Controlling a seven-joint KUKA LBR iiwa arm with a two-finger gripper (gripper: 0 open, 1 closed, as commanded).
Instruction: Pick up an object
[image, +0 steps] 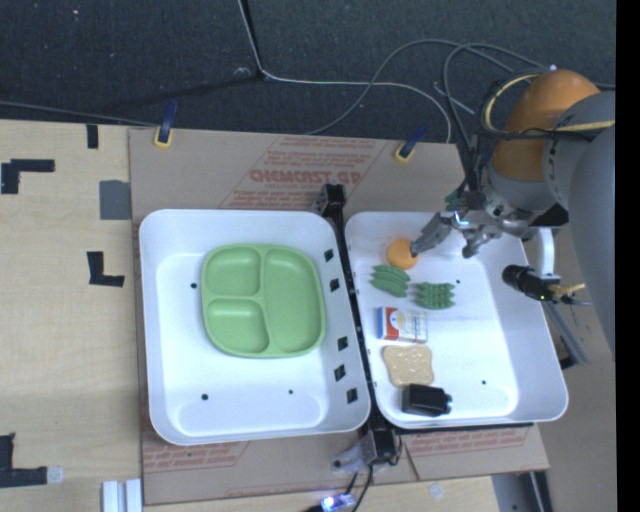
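Pincer (452, 238) hangs over the upper part of the right bin (520, 330), fingers spread apart, nothing between them. Orange ball (400, 252) lies just beside the left finger. Below it: two green pieces (412, 286), a small carton (403, 323), a toast slice (408, 364), a black block (427, 401). Left bin (170, 330) holds a green divided plate (264, 300).

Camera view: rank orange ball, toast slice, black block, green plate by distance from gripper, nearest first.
From the gripper:
1. Orange ball, just left of it, right bin.
2. Toast slice, lower in that bin.
3. Black block, near the bin's bottom edge.
4. Green plate, left bin.
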